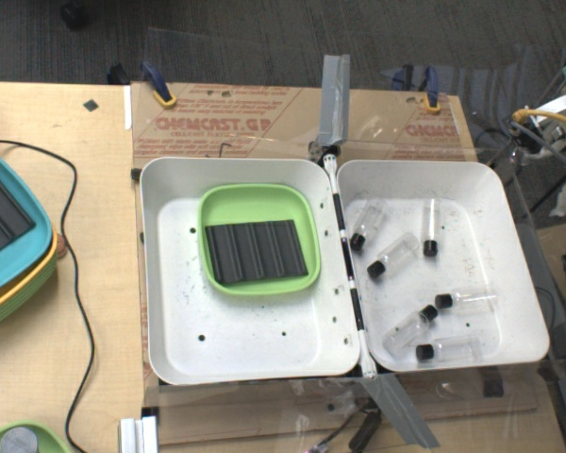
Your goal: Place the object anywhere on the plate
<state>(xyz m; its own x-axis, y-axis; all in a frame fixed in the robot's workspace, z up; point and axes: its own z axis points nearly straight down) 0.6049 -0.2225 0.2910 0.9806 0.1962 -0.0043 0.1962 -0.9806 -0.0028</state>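
We see the green plate (260,241) at the left bin's (170,338) ten o'clock, ready to receive. Clear vials (393,256) lie scattered in the right bin (509,253) awaiting picking. We cannot tell the gripper's state.

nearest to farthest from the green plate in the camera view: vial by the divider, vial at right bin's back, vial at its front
1. vial by the divider, beside the green plate
2. back vial, mid right bin
3. front vial, right bin's near edge
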